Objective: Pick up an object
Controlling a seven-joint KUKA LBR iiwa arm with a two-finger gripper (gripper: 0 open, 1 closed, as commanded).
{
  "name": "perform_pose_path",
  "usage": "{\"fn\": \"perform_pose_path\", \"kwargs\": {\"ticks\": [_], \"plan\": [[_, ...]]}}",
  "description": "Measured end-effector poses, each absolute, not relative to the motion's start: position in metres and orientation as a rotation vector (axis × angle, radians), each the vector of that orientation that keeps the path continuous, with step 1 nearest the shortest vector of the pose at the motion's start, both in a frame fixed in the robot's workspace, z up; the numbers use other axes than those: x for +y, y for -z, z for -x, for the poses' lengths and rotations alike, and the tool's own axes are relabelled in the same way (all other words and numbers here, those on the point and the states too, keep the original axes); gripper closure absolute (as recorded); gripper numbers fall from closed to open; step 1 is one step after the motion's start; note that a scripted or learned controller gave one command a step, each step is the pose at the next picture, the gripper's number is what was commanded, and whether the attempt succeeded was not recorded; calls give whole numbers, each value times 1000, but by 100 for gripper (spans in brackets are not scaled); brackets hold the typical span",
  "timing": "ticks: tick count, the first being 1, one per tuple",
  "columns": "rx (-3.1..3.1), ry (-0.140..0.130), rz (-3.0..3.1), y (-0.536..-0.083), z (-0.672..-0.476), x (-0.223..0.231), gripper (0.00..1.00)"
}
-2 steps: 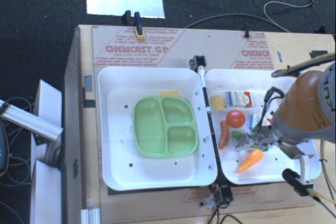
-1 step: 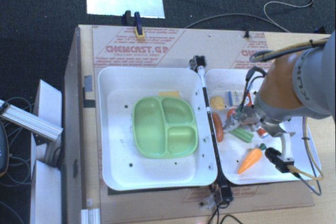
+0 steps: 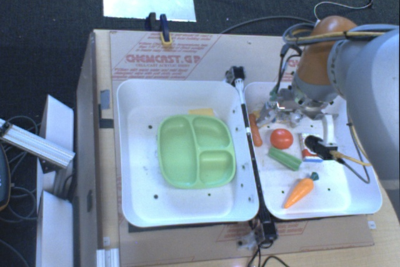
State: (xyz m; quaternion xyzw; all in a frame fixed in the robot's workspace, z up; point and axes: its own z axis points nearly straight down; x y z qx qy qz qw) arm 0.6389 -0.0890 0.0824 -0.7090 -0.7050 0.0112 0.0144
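The grey arm with its orange band reached in from the right, and its two-finger gripper (image 3: 281,110) hung over the far part of the right white bin (image 3: 356,200); whether the jaws stood apart or together could not be told. Beneath it lay a round red tomato (image 3: 282,138), a green stick-shaped vegetable (image 3: 285,159) and an orange carrot with a green top (image 3: 299,192). The left white bin (image 3: 137,134) contained a pale green divided plastic plate (image 3: 196,151).
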Motion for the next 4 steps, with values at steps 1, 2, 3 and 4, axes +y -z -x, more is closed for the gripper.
{"fn": "perform_pose_path", "kwargs": {"ticks": [1,2,3,4], "plan": [[-2215,-14,2210,-84,-666,-88,0],[-2216,-15,2212,-84,-666,-87,0],[-2221,-19,2212,-96,-667,-89,100],[-2222,-18,2212,-96,-667,-89,0]]}}
